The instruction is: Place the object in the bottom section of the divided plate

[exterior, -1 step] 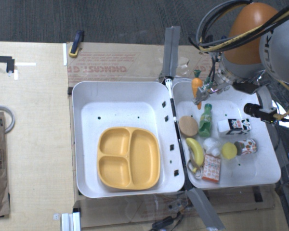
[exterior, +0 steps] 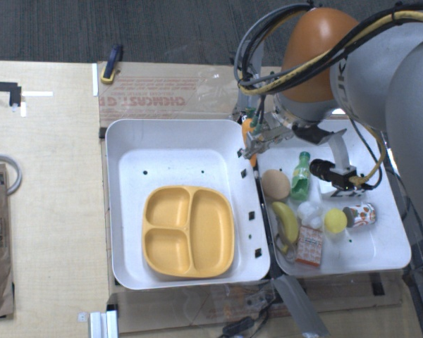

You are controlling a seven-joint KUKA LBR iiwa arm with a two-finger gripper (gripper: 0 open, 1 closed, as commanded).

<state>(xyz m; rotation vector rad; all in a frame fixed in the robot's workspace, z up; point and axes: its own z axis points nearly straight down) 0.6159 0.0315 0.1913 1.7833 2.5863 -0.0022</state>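
Note:
A yellow divided plate [exterior: 189,230] lies in the left white bin [exterior: 127,153], with two small sections on its left side and one long section on its right; nothing lies on it. My gripper [exterior: 252,148] hangs over the far left corner of the right bin [exterior: 391,255], just by the wall between the two bins. It is beyond the brown egg-shaped object [exterior: 275,184] and left of the green bottle [exterior: 301,174]. A small orange thing [exterior: 247,125] shows just behind the gripper; what it is cannot be told.
The right bin also holds a banana [exterior: 287,222], a yellow lemon [exterior: 335,220], a small printed can [exterior: 361,215], a red carton [exterior: 309,246] and crumpled clear plastic [exterior: 310,210]. The grey arm and its cables cover the bin's far right part.

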